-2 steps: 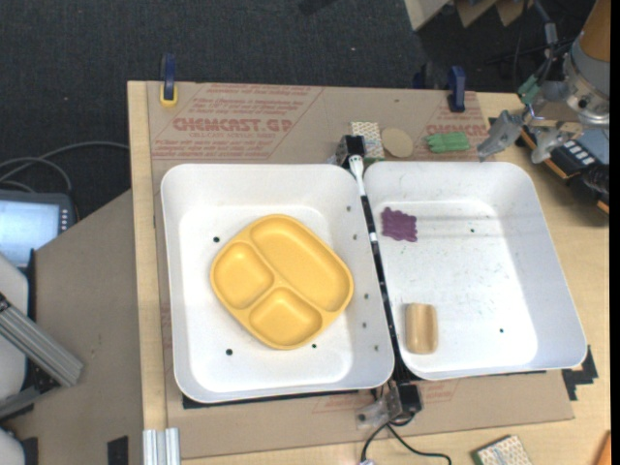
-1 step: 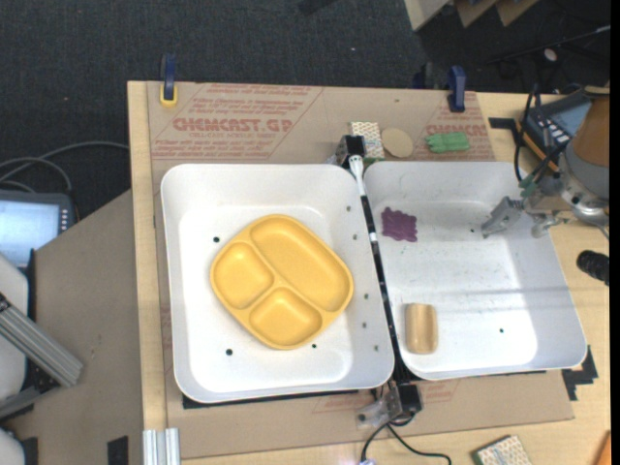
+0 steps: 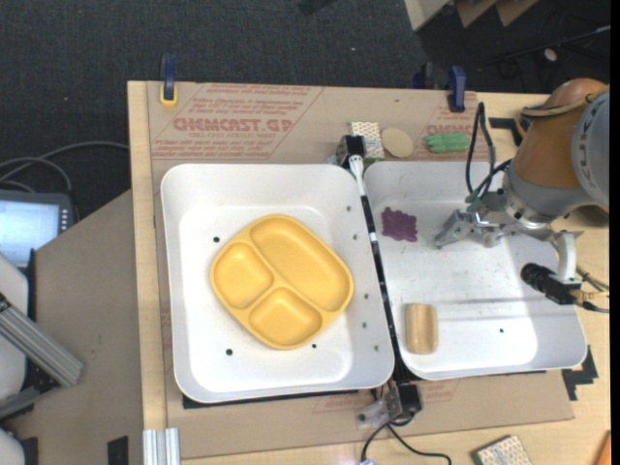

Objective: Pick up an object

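I see three candidates for picking: a small purple piece (image 3: 398, 224), flat and ragged-edged, lying in the upper left of the right bin (image 3: 542, 352); a tan, roughly cylindrical block (image 3: 420, 327) lying near that bin's lower left corner; and a yellow plate (image 3: 281, 280) with three compartments resting in the middle of the left bin (image 3: 189, 211). My hand (image 3: 472, 231) hangs low over the right bin, just right of the purple piece and apart from it, its metal fingers (image 3: 451, 231) spread and pinching nothing. The grey arm (image 3: 557, 163) with its orange band comes in from the right, cables trailing beside it. Beyond the bins, on the tabletop (image 3: 242, 129), sit a round beige disc (image 3: 397, 142) and a green object (image 3: 448, 143), well clear of my hand. The brown sheet under the bins carries red print reading "CHEMCAST G.P".
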Robot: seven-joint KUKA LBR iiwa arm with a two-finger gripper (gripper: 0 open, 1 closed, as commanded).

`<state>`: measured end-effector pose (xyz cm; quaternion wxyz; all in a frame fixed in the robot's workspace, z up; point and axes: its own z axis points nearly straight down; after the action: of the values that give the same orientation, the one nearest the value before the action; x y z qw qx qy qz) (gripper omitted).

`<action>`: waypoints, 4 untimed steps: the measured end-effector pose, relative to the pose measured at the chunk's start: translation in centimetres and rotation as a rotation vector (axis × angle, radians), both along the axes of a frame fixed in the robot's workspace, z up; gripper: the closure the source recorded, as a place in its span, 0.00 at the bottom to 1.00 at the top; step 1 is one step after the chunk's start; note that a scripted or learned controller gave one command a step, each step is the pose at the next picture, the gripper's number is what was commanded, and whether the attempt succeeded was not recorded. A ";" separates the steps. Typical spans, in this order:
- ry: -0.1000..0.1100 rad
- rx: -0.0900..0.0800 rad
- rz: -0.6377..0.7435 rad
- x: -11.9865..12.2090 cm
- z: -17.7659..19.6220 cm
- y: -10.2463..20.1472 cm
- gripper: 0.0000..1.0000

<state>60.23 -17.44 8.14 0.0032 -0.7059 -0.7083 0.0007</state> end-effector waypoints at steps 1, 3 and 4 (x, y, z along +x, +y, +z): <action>-0.011 -0.003 0.004 4.2 0.4 8.6 0.00; -0.005 -0.003 -0.010 -4.9 19.6 10.7 0.00; 0.010 0.000 -0.010 -12.9 7.5 7.2 0.00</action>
<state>47.33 -10.21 15.66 0.0068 -0.7096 -0.7046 0.0044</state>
